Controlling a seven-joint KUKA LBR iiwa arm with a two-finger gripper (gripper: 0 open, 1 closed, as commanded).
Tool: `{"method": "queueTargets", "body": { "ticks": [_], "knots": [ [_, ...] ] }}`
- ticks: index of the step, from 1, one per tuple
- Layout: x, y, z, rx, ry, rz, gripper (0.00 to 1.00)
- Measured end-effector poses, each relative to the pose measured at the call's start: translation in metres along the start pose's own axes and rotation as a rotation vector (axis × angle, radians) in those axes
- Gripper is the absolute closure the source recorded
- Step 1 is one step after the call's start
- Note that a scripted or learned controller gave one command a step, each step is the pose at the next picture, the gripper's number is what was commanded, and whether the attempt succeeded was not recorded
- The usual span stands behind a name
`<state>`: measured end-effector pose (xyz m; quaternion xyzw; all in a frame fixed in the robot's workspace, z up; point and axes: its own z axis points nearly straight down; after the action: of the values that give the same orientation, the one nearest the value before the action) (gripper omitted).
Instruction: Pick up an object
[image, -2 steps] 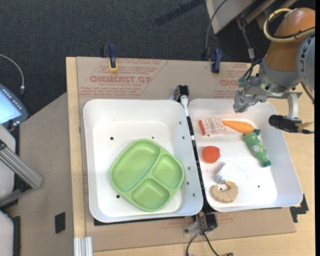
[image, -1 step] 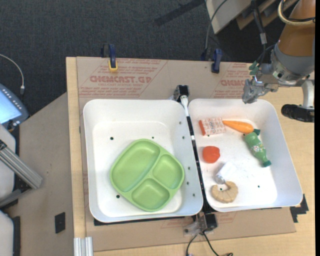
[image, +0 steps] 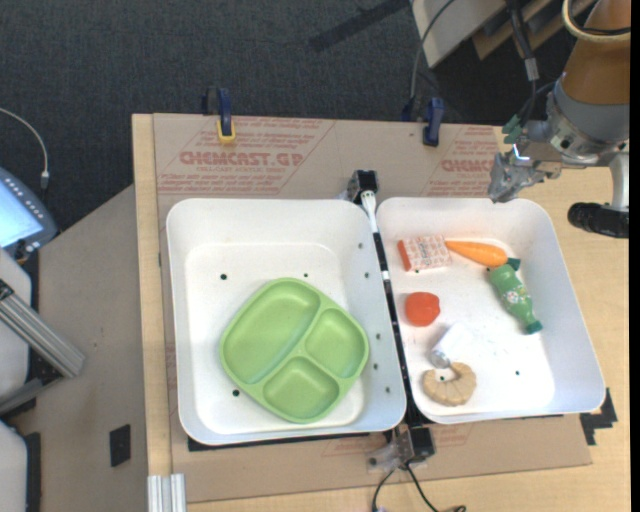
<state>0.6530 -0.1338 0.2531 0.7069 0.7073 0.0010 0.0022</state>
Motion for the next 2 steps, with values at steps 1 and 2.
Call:
{"method": "queueTargets", "body": {
  "ticks": [1,2],
  "knots": [
    [0.056,-0.002,0.015,0.007,0.004,-0.005,1.0],
    [0.116,-0.006,0.009,0.006,0.003,-0.005,1.0]
  ]
}}
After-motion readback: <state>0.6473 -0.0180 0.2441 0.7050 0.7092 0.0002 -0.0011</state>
